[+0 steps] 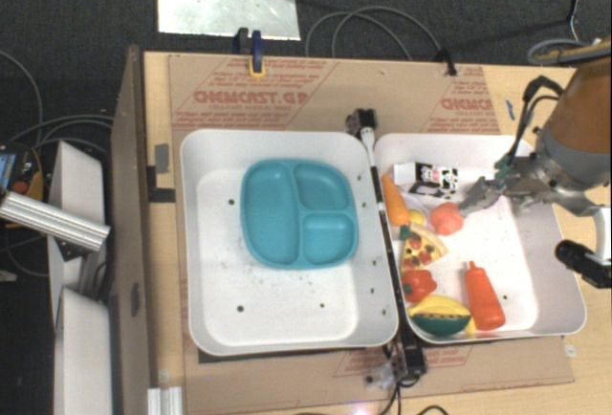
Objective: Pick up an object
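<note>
The arm [583, 131] enters from the right edge of the frame, at mid height; its gripper [475, 200] is over the right bin [550, 313], in that bin's upper half; whether the fingers are spread or closed cannot be told from this angle, and nothing is seen between them.

Right bin contents, from the top down: a small black-and-white carton [432, 177] lies near the upper wall; an orange carrot [394, 200] lies along the left wall; a pink round object [447, 218] sits just left of the gripper tip (contact cannot be confirmed); a pizza slice toy [421, 248] lies below it; a red pepper [418, 285] is beneath the slice; a yellow, red and green toy [441, 316] rests at the lower left corner; an orange-red bottle [483, 295] lies at lower centre, well apart from the gripper.

The left bin [215, 308] holds a blue divided plate [297, 214], set in the upper middle of that bin; both bins rest on a cardboard sheet [316, 93] printed with red lettering.
</note>
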Controlling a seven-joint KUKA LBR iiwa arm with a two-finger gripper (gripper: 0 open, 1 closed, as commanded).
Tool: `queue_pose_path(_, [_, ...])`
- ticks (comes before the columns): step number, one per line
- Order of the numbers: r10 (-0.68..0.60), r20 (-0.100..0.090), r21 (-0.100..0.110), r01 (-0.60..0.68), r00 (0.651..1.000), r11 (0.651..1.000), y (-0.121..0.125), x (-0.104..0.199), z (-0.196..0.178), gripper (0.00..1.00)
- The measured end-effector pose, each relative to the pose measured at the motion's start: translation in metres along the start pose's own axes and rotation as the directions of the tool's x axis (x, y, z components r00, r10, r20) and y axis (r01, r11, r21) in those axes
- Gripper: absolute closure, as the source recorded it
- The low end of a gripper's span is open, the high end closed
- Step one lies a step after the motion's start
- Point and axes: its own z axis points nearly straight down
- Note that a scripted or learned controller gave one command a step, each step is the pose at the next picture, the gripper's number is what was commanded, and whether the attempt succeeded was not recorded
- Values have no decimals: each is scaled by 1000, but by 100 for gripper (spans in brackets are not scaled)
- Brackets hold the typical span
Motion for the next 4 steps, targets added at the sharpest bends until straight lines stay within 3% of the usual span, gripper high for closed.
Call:
queue_pose_path(1, [2,-2,8,-2,1000,1000,2,3,107,0])
queue_pose_path(2, [3,2,-4,-3,1000,1000,43,-31,136,0])
queue_pose_path(3, [-3,0,-3,3,1000,1000,64,-14,134,0])
queue_pose_path(4, [-3,0,-5,3,1000,1000,64,-15,123,100])
